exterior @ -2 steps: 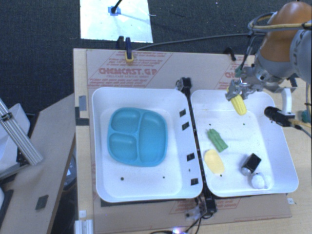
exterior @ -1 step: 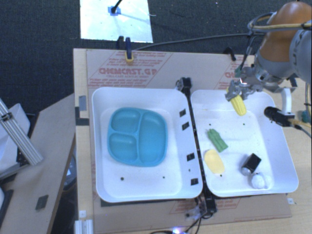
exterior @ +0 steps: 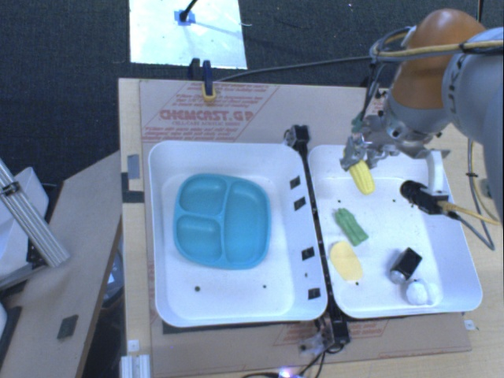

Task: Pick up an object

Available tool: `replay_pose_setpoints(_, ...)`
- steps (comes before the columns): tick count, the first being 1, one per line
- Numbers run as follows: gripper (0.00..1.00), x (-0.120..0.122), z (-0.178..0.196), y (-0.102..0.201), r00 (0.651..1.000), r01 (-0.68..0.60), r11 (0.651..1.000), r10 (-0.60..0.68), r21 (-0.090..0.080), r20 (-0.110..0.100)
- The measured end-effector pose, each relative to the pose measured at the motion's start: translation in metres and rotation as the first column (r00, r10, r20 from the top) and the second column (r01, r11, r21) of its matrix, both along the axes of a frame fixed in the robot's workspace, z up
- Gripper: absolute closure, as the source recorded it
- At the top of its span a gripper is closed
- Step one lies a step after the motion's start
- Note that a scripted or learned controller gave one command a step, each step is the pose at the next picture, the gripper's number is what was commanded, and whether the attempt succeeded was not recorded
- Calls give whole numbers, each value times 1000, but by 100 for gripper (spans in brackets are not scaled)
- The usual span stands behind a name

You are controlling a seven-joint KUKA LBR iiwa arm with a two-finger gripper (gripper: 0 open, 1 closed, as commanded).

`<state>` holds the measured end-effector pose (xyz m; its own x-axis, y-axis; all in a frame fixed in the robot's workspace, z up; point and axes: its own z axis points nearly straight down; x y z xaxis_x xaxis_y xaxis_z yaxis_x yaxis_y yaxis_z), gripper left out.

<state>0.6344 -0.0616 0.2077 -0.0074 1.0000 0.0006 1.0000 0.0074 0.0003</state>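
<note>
Yellow toy corn (exterior: 363,178) hangs tilted at the jaws of the gripper (exterior: 358,162), over the upper part of the right bin (exterior: 461,246); the jaws look clamped on its top end. Below it in the same bin lie a green piece (exterior: 352,227), a pale yellow oval (exterior: 346,261), a black block (exterior: 406,263) and a white lump (exterior: 417,292). Across the divider, the left bin (exterior: 169,211) holds a blue sectioned plate (exterior: 223,220). Both bins sit on the worktop (exterior: 150,124).
</note>
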Motion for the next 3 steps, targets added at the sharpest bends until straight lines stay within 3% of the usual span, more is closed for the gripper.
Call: replay_pose_setpoints(3, 100, -85, 29, 148, 1000, -2, 1000, 2, 1, -1)
